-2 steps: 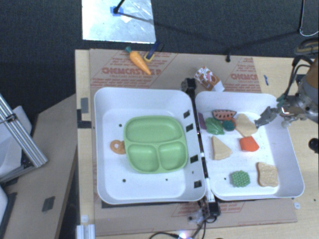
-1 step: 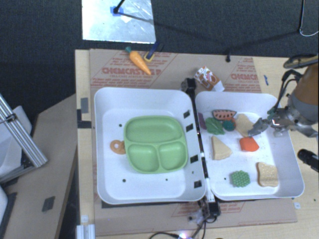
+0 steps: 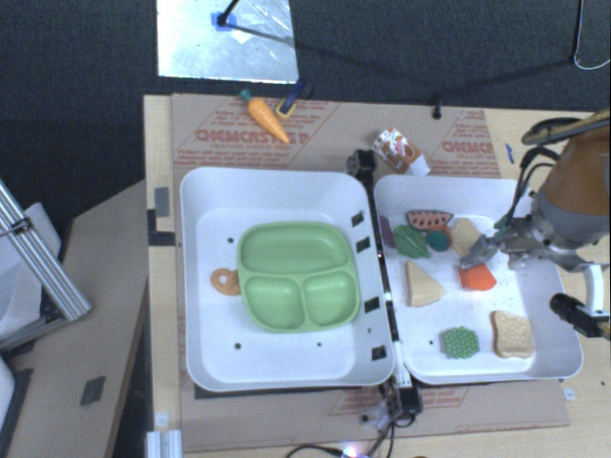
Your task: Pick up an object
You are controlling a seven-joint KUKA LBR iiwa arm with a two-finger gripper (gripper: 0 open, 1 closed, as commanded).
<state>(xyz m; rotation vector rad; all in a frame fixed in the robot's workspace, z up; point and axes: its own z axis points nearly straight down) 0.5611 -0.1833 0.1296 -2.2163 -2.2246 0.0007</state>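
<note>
The right bin (image 3: 549, 351) holds several toy foods: a watermelon slice (image 3: 429, 220), a green leaf (image 3: 411, 242), a beige piece (image 3: 465, 233), a yellow cheese wedge (image 3: 421, 284), an orange-red piece (image 3: 478, 278), a round green piece (image 3: 460, 342) and a bread slice (image 3: 513, 334). The gripper (image 3: 483, 252) comes in from the right, low over this bin. Its tip sits just above the orange-red piece and next to the beige piece. Nothing is seen lifted.
The left bin (image 3: 205, 218) holds a green divided plate (image 3: 297, 276) and a small orange ring (image 3: 225, 281). Behind the bins lie a toy carrot (image 3: 267, 118) and a small wrapped item (image 3: 400, 151). A shiny metal sheet (image 3: 226, 27) lies at the back.
</note>
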